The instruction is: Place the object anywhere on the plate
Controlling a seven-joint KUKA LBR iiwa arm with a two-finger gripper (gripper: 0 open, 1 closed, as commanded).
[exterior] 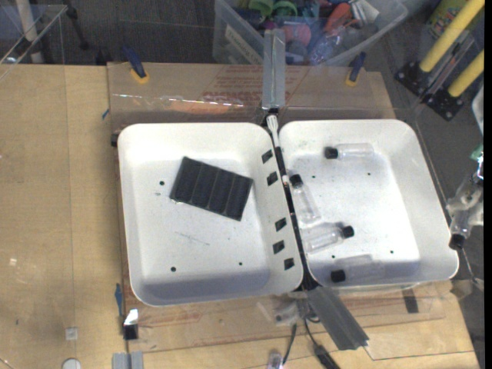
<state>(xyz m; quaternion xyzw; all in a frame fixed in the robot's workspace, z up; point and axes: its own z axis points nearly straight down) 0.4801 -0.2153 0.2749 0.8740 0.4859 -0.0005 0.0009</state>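
Clear bottle (329, 237) lies low-left in the right bin (400, 198), well apart from the claw (461, 225) at the frame's right edge; claw state cannot be told. Black ridged plate (211, 188) sits in the left bin (154, 267). More clear bottles (350, 152) in the right bin; divider (280, 206) between bins.

Robot body visible just beside the right bin's (430, 167) outer rim: a pale grey, metallic-looking end piece (463, 210) with a small dark tip at its lower end. Details blurred; no markings legible.
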